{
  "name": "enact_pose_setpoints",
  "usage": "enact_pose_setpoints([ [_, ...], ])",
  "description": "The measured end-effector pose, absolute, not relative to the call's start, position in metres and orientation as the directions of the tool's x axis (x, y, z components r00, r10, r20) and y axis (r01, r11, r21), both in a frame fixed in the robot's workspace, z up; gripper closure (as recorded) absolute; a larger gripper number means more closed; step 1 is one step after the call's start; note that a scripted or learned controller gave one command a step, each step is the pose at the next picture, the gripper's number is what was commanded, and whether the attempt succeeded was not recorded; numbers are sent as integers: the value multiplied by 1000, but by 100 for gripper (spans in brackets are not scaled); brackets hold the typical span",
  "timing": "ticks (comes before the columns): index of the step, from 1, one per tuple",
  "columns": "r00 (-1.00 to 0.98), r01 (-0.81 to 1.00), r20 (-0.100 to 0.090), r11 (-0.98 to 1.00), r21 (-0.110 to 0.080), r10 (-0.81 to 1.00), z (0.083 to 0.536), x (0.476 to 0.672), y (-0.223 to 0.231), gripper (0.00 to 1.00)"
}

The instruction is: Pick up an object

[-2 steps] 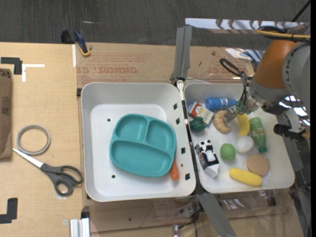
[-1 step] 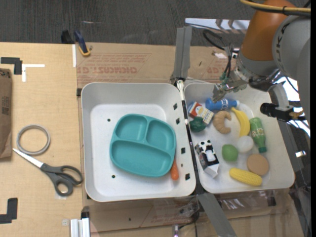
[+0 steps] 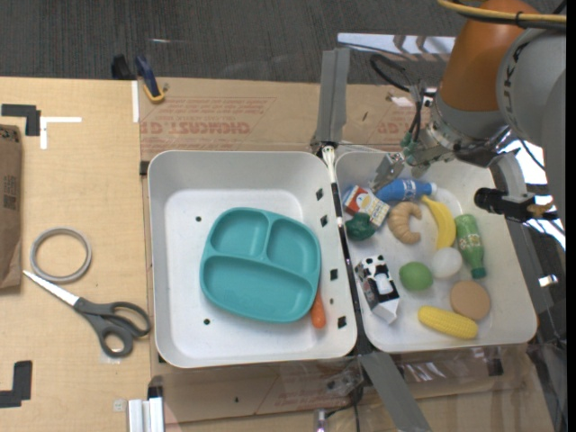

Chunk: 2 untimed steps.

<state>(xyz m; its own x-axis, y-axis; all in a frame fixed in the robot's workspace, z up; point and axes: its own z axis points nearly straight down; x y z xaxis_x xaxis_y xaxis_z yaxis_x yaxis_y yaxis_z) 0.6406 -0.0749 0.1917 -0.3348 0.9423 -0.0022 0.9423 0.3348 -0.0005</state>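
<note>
The right bin holds several toy foods: a blue bottle, a croissant, a banana, a green bottle, a white ball, a lime, a brown round piece, a corn cob, a cow-patterned carton, a red-and-white box and a dark green piece. My gripper hangs over the bin's far left corner, just above the blue bottle. Nothing is visibly held in it.
The left bin holds a teal divided plate and a small carrot by its right wall. On the bench to the left lie scissors, a tape roll and a brown bag.
</note>
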Motion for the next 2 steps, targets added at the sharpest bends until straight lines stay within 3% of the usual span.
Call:
enact_pose_setpoints([
  [1,-155,988,-3,155,2,988,100,620,-102,0],
  [2,-158,987,-7,158,4,987,110,621,-101,100],
])
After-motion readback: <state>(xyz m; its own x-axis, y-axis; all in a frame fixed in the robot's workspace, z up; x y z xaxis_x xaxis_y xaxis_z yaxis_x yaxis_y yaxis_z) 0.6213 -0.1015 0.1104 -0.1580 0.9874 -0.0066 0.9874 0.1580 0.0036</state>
